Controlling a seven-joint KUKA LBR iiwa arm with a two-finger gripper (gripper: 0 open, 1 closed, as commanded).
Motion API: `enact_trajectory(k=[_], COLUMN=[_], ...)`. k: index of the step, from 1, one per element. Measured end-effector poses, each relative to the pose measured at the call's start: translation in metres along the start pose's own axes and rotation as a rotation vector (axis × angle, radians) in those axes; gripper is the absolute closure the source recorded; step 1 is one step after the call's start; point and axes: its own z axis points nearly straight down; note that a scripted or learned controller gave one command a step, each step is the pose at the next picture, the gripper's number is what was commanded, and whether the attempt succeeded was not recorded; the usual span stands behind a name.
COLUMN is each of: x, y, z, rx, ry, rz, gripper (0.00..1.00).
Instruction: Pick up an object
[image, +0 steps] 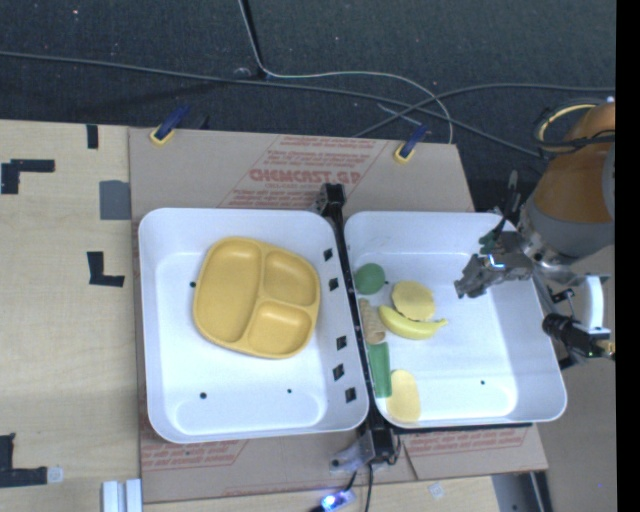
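A pale yellow piece (404, 396) is noted lowest in the right bin (500, 385); a banana (411, 325) lies above it. Nothing has been lifted. At right, the gripper (478, 278) hovers; its opening cannot be determined.

Red printing ran across the far part of the cardboard sheet (300, 165) under the two bins; its largest line seemed to read "CHEMCAST GP", though the letters were blurred and uncertain. Smaller red lines above and below it were too small to read. More red print on the sheet's near edge, left of centre, was likewise illegible.
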Motion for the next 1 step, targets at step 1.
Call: enact_trajectory(k=[1], x=[0.0507], y=[0.027], z=[-0.011], rx=[-0.001], ry=[0.0], rz=[0.0], gripper=[1.0])
